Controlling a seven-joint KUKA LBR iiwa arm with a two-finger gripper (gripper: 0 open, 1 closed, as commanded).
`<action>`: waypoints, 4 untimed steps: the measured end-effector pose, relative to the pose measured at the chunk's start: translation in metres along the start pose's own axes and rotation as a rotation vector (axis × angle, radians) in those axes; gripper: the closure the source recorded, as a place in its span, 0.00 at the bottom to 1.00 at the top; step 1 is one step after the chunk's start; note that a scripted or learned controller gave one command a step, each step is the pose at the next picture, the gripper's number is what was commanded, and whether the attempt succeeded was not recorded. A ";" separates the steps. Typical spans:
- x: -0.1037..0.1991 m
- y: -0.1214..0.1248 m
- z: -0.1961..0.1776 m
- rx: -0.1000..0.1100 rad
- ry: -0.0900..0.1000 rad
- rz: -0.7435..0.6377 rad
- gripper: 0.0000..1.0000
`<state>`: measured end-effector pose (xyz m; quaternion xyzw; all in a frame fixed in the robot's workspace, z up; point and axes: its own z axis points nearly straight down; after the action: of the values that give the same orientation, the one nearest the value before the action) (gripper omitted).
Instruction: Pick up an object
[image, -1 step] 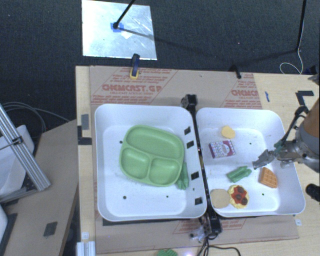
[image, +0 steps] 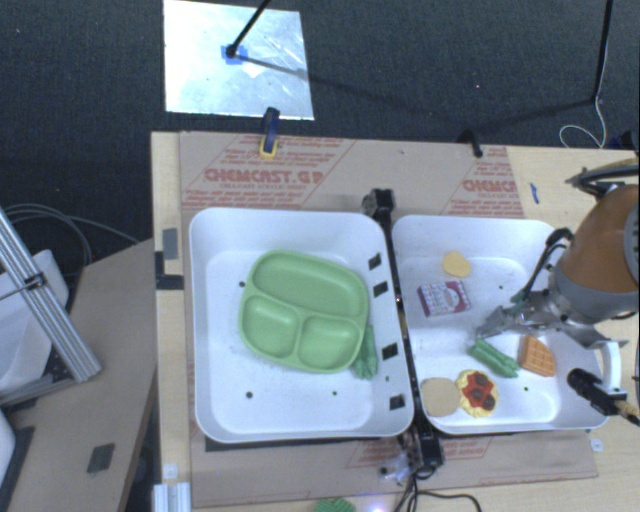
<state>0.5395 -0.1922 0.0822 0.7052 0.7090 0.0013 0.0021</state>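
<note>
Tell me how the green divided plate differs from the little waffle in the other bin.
The green divided plate is far larger than the waffle. The plate is pale green with three compartments; the waffle is orange-brown with a grid pattern. The plate lies in the left bin, the waffle in the right bin, close to the hand. Both lie flat on a bin floor.

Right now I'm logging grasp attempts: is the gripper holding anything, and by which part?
Cannot be told. The gripper sits low in the right bin, just above the green bean pod, beside the waffle.
</note>
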 end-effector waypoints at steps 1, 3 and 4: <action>-0.015 -0.022 -0.046 0.003 0.000 0.005 0.00; -0.015 -0.041 -0.013 0.000 -0.001 0.005 1.00; 0.062 -0.015 -0.102 -0.005 0.001 -0.006 1.00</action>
<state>0.5235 -0.1305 0.1835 0.7030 0.7112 0.0034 0.0034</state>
